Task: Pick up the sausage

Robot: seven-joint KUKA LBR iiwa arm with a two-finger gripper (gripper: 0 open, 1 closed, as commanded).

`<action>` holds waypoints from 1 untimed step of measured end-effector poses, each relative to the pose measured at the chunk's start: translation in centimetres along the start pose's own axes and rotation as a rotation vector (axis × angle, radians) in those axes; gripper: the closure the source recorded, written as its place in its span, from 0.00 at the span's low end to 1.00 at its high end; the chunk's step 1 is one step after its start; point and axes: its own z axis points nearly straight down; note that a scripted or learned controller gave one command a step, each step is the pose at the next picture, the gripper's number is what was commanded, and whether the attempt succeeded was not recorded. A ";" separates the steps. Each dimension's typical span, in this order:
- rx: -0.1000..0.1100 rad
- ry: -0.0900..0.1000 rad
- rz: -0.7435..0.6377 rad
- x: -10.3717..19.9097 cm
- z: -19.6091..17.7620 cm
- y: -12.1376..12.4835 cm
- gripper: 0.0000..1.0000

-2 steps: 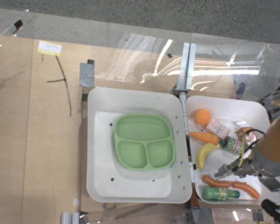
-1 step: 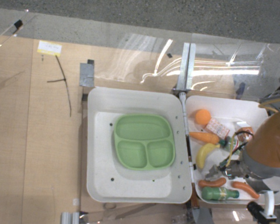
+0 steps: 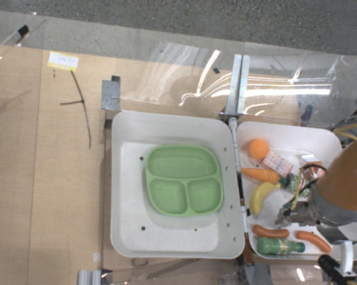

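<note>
The arm's gripper (image 3: 291, 214) hangs low in the right bin (image 3: 332, 140), its opening impossible to tell, just above the sausage (image 3: 270, 231) lying beside the green bottle (image 3: 280, 246), so it should descend squarely across the sausage, avoiding the bottle.

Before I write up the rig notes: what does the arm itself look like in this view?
The arm has a broad orange-brown band above a grey wrist section. Thin coloured wires, red and yellow among them, run along its left side. Below hangs dark grey metal gripper hardware. A white bracket sits near the lower right.
</note>
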 end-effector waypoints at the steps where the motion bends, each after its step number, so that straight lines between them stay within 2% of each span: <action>1: 0.000 0.000 0.000 0.0 0.0 0.0 0.00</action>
